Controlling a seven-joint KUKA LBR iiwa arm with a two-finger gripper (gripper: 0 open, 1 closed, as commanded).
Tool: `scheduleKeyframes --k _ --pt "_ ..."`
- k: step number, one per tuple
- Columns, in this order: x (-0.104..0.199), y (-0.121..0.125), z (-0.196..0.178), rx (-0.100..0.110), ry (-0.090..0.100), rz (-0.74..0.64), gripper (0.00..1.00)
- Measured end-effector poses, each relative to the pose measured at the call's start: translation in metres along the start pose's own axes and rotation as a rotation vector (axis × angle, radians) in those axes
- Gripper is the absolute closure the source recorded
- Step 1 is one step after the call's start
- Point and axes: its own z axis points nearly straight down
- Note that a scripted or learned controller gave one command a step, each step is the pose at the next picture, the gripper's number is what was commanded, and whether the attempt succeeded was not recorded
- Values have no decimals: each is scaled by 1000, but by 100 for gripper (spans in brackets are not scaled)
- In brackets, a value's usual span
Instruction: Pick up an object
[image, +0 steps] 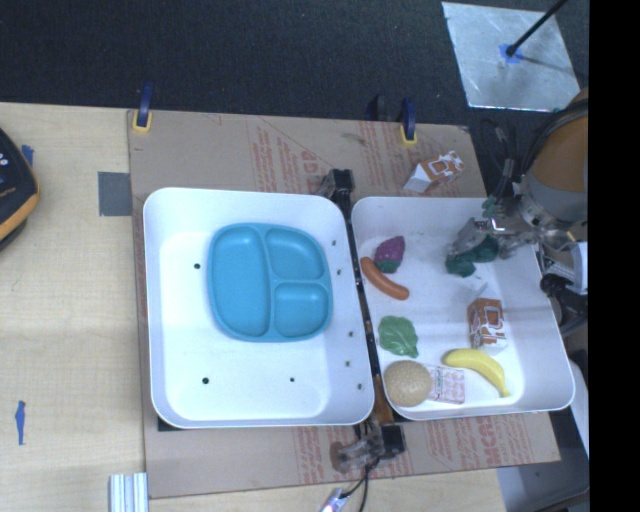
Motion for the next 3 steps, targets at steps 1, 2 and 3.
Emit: scheduleKeyframes --k 1,2,3 --pt "11 19 11 0 0 -1 0" --pt "0 20 16 -1 -1 0 0" --pt "8 19 8 0 0 0 0"
